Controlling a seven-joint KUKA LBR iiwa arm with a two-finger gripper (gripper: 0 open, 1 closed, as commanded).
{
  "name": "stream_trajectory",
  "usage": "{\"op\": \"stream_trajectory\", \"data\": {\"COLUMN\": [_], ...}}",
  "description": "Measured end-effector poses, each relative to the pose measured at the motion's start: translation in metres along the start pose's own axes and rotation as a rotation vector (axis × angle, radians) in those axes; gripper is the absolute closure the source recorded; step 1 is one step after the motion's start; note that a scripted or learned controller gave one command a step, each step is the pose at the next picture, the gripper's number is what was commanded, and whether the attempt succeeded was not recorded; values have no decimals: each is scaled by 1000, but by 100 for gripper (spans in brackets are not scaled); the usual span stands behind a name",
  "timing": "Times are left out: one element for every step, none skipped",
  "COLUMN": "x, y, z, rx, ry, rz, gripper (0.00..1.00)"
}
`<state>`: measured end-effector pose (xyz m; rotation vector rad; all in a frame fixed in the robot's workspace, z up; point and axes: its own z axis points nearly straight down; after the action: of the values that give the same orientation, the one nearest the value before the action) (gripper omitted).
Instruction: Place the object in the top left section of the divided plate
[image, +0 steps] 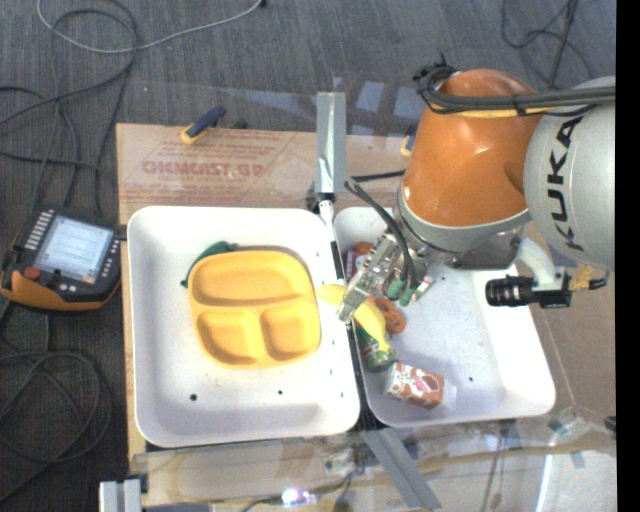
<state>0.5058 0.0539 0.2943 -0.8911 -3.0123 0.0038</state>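
A: Item one, the object?
B: Yellow piece, at the claw, over the rim between the bins. Whether the claw grips it, I cannot tell.

A: Why there?
B: Likely in transit leftward to the divided plate.

A: The plate?
B: Yellow, three sections, lying in the left bin on something green.

A: Right bin?
B: A banana-like item, a red packet, small bits beneath the arm.

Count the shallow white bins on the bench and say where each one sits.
2. The left bin holds the yellow divided plate; the right bin sits beside it, under the arm, with small objects in it.
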Motion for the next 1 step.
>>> {"op": "stream_trajectory", "data": {"x": [0], "y": [0], "z": [0], "rx": [0], "ry": [0], "rz": [0], "gripper": [0]}}
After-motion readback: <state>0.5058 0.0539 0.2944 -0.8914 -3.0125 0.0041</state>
